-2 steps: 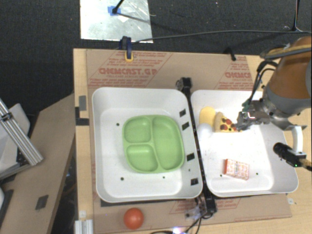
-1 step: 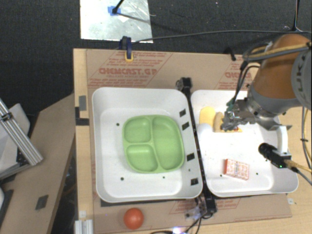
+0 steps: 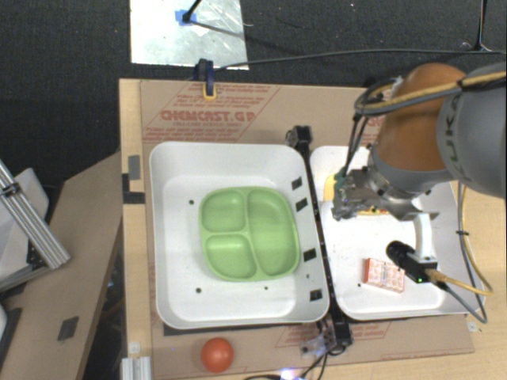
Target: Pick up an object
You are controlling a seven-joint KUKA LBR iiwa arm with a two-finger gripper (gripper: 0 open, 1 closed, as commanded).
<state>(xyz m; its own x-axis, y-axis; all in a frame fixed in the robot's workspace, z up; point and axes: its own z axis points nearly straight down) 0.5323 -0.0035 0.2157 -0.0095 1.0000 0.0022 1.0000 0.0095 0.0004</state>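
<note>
Approach step, by the look of it: gripper (image 3: 346,204) low over right bin (image 3: 348,295) beside yellow item (image 3: 329,187), grip state can't tell; next probably descend & clamp.

The brown cardboard-covered table (image 3: 230,105) carries two shallow white plastic bins side by side, left bin (image 3: 170,212) and right bin (image 3: 348,291). A small round orange-red ball (image 3: 216,354) lies near its front edge.

2 white bins (image 3: 170,212), 1 green tray (image 3: 248,233), 1 red packet (image 3: 384,275), 1 orange ball (image 3: 216,354)
</note>
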